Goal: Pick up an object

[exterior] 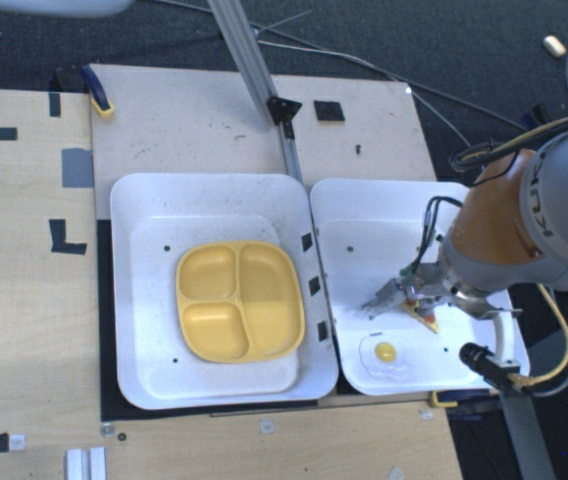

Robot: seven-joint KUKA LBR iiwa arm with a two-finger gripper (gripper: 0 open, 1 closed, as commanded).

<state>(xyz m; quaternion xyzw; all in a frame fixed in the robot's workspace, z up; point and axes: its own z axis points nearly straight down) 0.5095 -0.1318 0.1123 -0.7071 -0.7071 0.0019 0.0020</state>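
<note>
In the right bin (364,218), a fried egg toy (385,354), white with a round yellow yolk, lies flat just below the pincer (389,296), whose grip I cannot tell.

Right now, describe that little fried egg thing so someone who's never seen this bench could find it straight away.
Find the right-hand white bin, the one the grey and orange arm reaches into. Look near its front edge, just below the gripper. The fried egg lies flat there, a pale white patch with a round yellow yolk, far smaller than the yellow divided plate in the left bin.
</note>
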